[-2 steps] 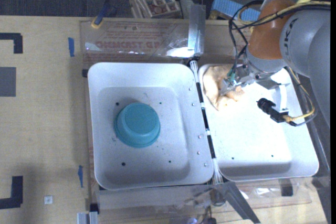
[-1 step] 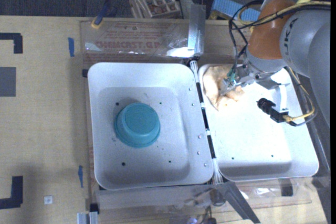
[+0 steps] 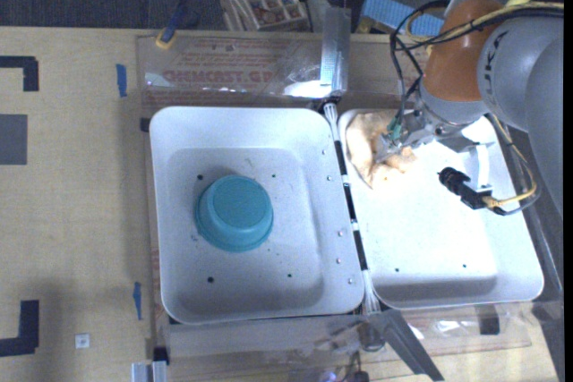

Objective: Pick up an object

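Note:
A teal bowl [image 3: 235, 211] lies upside down in the middle of the left bin [image 3: 179, 139]. In the right bin [image 3: 466, 273], at its far left corner, lies a pale tan, crumpled soft object [image 3: 369, 153]. My gripper [image 3: 398, 141] is down over the right part of that soft object, reaching in from the grey arm with the orange band [image 3: 461, 45] at the upper right. The wrist and glare hide the fingertips.
A black cable connector [image 3: 457, 183] hangs from the arm over the right bin. A clear plastic sheet [image 3: 233, 72] lies on the bench behind the left bin. Boxes and clutter stand beyond the bench's far edge.

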Available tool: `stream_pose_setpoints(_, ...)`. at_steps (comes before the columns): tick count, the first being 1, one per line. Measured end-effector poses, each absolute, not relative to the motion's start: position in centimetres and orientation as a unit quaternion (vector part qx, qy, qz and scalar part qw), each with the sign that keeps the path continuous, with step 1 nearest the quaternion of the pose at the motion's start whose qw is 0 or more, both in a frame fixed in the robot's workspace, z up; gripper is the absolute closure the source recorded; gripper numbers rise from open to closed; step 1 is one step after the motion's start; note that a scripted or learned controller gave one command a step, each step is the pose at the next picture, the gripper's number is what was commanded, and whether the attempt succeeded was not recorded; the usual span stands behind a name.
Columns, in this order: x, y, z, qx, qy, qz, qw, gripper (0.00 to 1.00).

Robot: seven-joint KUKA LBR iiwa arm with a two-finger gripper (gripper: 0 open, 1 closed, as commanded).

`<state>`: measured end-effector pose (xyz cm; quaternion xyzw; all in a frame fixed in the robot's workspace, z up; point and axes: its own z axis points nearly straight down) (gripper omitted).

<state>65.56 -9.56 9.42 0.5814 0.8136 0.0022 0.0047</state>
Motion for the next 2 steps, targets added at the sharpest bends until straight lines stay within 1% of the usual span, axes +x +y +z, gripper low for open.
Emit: stream_pose_setpoints(2, 65.56, -9.56, 9.42, 0.581, 0.814, 0.0022, 0.005, 0.0)
